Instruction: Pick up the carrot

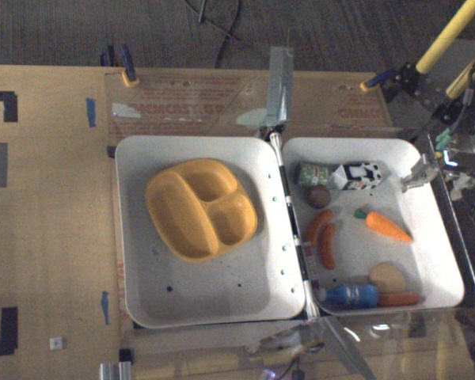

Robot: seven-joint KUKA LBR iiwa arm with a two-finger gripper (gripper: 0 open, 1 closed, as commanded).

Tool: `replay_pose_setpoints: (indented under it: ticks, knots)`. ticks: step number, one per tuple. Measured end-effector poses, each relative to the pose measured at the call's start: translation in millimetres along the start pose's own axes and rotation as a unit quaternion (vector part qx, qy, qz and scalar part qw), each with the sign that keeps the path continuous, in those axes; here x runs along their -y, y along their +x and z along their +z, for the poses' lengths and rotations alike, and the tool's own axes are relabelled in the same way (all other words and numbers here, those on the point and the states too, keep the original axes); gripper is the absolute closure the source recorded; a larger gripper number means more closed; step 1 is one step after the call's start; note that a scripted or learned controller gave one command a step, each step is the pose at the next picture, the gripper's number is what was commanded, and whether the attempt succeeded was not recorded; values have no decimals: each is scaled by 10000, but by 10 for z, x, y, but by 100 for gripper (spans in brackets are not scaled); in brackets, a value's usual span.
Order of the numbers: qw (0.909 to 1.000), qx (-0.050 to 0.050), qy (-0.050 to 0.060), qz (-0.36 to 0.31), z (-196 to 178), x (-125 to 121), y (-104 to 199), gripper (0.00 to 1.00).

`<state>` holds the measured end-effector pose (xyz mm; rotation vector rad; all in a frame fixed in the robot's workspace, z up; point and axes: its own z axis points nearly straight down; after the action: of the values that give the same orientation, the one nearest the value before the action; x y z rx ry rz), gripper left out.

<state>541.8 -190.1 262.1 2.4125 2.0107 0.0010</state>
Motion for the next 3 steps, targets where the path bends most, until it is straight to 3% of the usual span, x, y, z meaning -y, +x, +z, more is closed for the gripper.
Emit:
replay_pose_setpoints:
  ticks: [1,2,3]
  knots:
    - [10000,0,8,78,1386,-189,29,0]
    - [10000,-4,-17,-70,1753,-23,228,0]
    - [9983,-1,-7,590,1752,28,100,0]
